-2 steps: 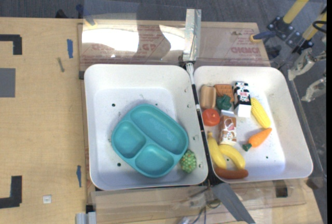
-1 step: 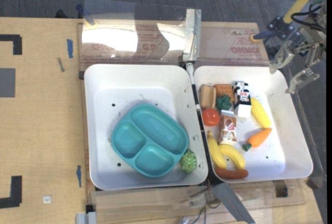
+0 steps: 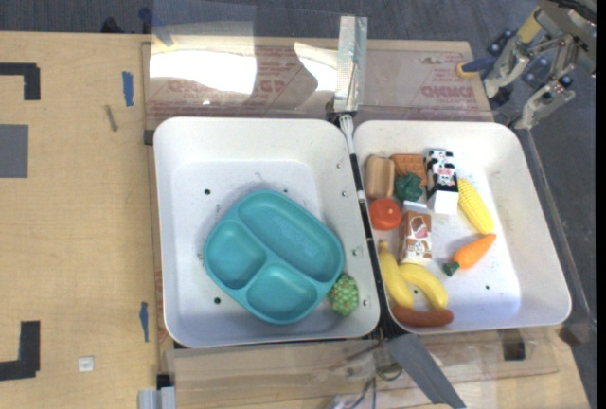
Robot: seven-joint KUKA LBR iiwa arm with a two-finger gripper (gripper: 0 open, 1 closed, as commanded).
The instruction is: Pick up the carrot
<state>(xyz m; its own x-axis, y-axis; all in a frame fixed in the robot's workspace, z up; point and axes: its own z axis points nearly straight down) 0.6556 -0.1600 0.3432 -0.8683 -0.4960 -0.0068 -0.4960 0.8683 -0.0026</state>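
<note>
The carrot (image 3: 471,253) lies at the right of the right-hand bin (image 3: 544,298), just beside the corn (image 3: 474,204), while the gripper (image 3: 536,85) hangs open at the upper right, so a descent slightly off could close on the corn instead.

Well down and far left of the tool (image 3: 530,80), a teal divided tray (image 3: 273,254) lies in the left bin (image 3: 180,208), with a green broccoli piece (image 3: 344,295) touching its lower right corner. In the right bin (image 3: 530,293), below the tool, sit a corn cob (image 3: 475,205), a banana (image 3: 407,279), a tomato (image 3: 385,213), a small carton (image 3: 416,238) and a sausage (image 3: 422,316).
</note>
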